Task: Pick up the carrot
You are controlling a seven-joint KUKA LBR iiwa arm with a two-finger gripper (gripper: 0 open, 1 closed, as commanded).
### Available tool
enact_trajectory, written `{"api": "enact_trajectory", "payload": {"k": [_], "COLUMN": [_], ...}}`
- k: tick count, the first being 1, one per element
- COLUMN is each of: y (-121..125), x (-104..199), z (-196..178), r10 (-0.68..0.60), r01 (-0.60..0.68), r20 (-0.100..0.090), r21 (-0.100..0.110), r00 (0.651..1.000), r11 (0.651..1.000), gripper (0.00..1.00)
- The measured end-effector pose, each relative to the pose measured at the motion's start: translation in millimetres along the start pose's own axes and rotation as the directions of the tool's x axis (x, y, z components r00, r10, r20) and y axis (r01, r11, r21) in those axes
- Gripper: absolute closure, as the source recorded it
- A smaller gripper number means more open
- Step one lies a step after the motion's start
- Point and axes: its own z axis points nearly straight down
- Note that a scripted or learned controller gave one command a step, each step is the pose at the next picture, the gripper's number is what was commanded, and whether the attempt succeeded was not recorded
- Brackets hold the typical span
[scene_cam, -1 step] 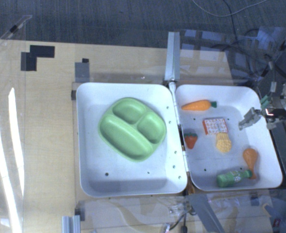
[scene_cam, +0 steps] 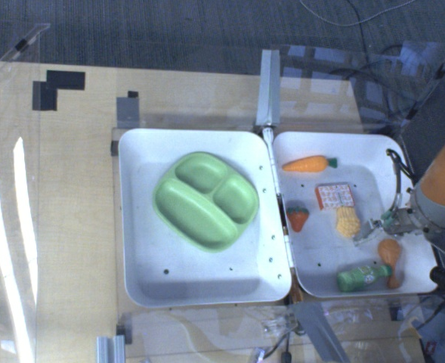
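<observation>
A: Well, where is the hand [scene_cam: 375, 230]?

B: Low over the right bin [scene_cam: 373, 146], close to that bin's right wall, with the grey arm and its orange band [scene_cam: 443, 178] coming in behind it from the right edge of the view. Whether its fingers are spread or closed I cannot tell; they are small and blurred there, and nothing shows between them.

A: And the carrot [scene_cam: 308, 164]?

B: Well apart from the hand, up and to the left of it, lying on its side near the bin's far wall with its green top pointing right.

A: What lies closer?

B: A yellow corn piece [scene_cam: 347, 221] just to the left of the hand, a small red and white packet [scene_cam: 335, 196] beyond that, and a strawberry [scene_cam: 298, 218] farther left by the divider. Just below the hand sits an orange rounded thing [scene_cam: 389, 251], and below that a green bottle [scene_cam: 363, 277] on its side.

A: The surface around it all?

B: A pale wooden bench [scene_cam: 63, 225] carries both bins. The left bin [scene_cam: 139, 278] holds a green divided plate [scene_cam: 205, 200]. Black tape marks [scene_cam: 54, 87] sit on the bench far off to the upper left, a metal bracket [scene_cam: 267, 89] stands between the bins at the far side, and past the bench a dark grey carpet [scene_cam: 169, 13] runs with a thin cable [scene_cam: 358, 10] looping across it.
</observation>
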Motion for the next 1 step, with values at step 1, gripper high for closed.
{"api": "enact_trajectory", "payload": {"k": [1], "y": [2.5], "x": [-0.8], "z": [-11.7], "r10": [-0.001], "r01": [0.001], "r20": [0.002], "r21": [-0.006], "r00": [1.000], "r11": [1.000], "gripper": [1.00]}}
